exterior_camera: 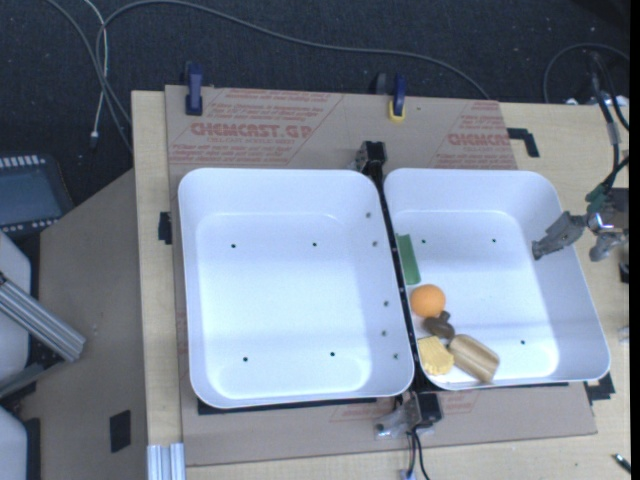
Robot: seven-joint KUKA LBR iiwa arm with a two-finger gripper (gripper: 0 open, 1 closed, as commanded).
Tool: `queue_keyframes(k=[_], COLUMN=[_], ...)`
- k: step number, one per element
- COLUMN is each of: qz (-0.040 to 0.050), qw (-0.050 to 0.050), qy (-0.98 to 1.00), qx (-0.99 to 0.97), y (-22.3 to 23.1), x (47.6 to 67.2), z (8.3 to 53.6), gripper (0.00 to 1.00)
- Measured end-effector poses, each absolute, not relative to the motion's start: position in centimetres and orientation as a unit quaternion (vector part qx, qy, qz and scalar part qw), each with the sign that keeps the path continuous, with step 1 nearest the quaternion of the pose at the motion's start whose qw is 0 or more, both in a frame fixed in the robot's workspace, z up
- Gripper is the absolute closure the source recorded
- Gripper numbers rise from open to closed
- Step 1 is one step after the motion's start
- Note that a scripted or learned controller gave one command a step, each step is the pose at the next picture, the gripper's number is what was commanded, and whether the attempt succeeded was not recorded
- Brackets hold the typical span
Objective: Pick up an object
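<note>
Small objects lying clustered in the right bin (pixel 560 298).

A flat green strip (pixel 407 258) is lying lengthwise against the bin's left wall. Just below it, an orange ball (pixel 428 299) is sitting near the same wall, touching a small dark brown piece (pixel 439 325). Beneath those, a pale yellow chunk (pixel 434 356) is resting in the bin's near-left corner, with a tan wooden block (pixel 474 357) lying tilted just beside it.

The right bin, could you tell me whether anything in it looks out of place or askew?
Nothing looks damaged or spilled. The right bin has its things crowded into the near-left corner: a green strip along the left wall, an orange ball, a wooden block.
</note>
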State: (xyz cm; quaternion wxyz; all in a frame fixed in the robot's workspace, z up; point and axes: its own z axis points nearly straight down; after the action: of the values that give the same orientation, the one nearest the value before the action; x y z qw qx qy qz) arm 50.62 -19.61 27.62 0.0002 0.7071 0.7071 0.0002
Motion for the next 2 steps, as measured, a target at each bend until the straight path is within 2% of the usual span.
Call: queue_keyframes(k=[2], qz=[-0.0012], qw=[-0.002], qy=[0.707], qx=[0.707], y=[-19.9], x=[51.0], z=[16.8], gripper=[0.0])
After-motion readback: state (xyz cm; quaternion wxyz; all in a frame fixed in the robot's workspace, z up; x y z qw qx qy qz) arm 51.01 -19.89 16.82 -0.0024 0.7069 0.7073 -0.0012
